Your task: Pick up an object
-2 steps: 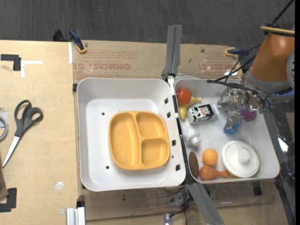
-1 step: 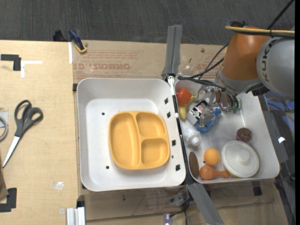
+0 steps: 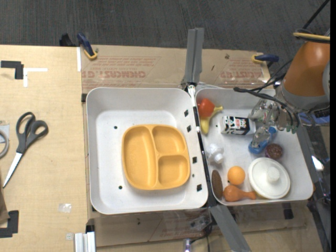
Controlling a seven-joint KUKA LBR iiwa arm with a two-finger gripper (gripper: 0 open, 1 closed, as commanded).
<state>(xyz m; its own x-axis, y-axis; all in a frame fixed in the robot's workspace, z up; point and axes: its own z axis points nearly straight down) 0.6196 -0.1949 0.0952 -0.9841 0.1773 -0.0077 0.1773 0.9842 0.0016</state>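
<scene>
The right bin holds several small objects. A red tomato and a yellow banana lie at its far left, with a black-and-white carton beside them. My gripper hangs low over the bin's right half, directly above a blue object that it partly hides. Beside that lies a dark red round piece. Nearer the front are a white lidded bowl, an orange ball, an orange gourd, a brown oval and a clear lump.
The left bin carries a yellow divided tray. Scissors lie on the wooden bench at left. A grey divider bar runs back from between the bins. Cables trail from the arm's wrist at right.
</scene>
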